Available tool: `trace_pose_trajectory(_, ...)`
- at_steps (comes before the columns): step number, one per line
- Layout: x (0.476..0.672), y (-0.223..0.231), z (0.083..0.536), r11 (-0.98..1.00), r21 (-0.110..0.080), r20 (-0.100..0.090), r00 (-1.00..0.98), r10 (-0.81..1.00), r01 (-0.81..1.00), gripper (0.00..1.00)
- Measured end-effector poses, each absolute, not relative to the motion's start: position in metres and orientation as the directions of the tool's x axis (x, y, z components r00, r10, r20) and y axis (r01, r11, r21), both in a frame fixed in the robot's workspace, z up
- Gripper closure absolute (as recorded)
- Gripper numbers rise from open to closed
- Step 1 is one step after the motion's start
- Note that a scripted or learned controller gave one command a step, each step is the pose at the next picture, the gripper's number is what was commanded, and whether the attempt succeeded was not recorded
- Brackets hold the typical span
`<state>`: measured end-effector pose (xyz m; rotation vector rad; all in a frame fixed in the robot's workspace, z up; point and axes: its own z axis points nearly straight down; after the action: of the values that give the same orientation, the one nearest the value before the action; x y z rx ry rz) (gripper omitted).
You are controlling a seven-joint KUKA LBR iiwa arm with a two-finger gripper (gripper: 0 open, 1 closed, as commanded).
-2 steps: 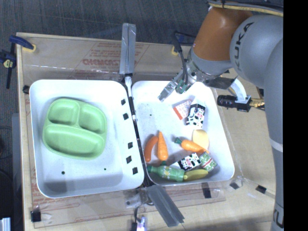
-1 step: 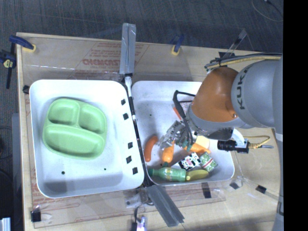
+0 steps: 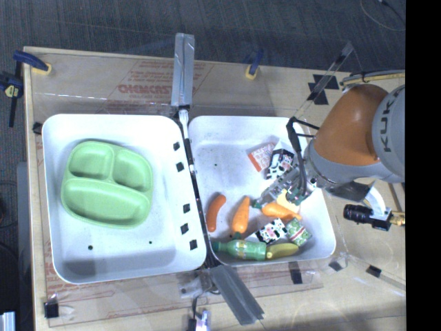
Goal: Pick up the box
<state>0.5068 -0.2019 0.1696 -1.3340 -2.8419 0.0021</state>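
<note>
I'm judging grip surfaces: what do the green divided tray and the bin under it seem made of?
The green tray looks like moulded plastic, matte to slightly satin: its colour is even, its compartment edges are rounded and its highlights are soft. The left bin looks like smooth white plastic with rounded corners and a faint sheen, though coated metal can't be ruled out.

Reaching in from the right as a grey arm (image 3: pixel 365 136) with orange band above the wrist, angling down and leftward, hanging the gripper (image 3: pixel 281 188) low at the wrist's end, metal linkage pointing toward the lower left.
</note>
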Motion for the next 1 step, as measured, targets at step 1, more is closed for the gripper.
trace_pose_trajectory(1, 0.5569, -0.1624, 0.1817, 0.799, -0.002, 0.002, -0.799, 0.601, 0.601, 1.0)
